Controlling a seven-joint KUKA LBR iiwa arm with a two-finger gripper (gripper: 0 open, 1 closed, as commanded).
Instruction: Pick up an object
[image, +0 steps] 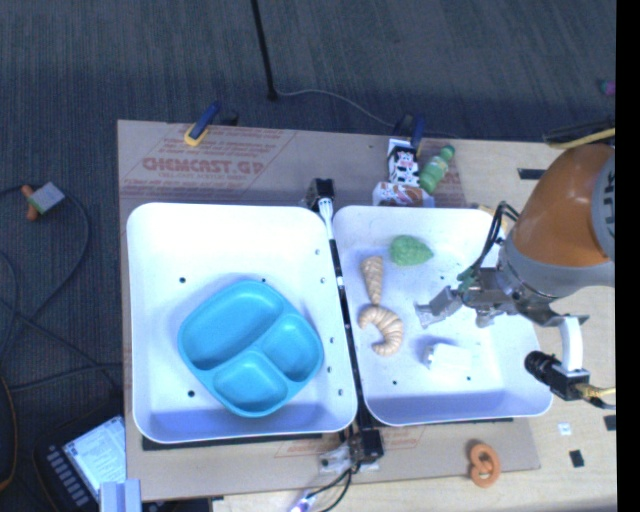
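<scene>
So I'm watching the feed from my desk and the grey arm with the orange band is reaching in over the right-hand shallow white plastic bin (520, 405). The end effector (437, 310) hangs low over the middle of that bin, pointing toward the bin's left half. Honestly I can't tell how it's set, the metal bits blur together against the white floor, and I see nothing gripped in it.

Candidates for the pick are all in that right bin. There's a tan curled croissant-looking toy (384, 330) just left of the end effector, near but apart from it. A slimmer beige cone-shaped shell-like piece (373, 276) sits just above the croissant. A lumpy green leafy toy (409, 250) is further up near the back wall. My guess is the croissant is the target, since the tool is closest to it and roughly level with it.

The left white bin (150, 240) has a blue plastic three-compartment tray (250, 346) in it, well away from the action, so that's not in play.

Outside the bins, on the tabletop (300, 160), there's a small orange pretzel-shaped toy (484, 462) in front of the right bin, probably a stray. A green-capped bottle (433, 170) lies behind the right bin.

Pick isn't done yet, as far as I can judge.
</scene>
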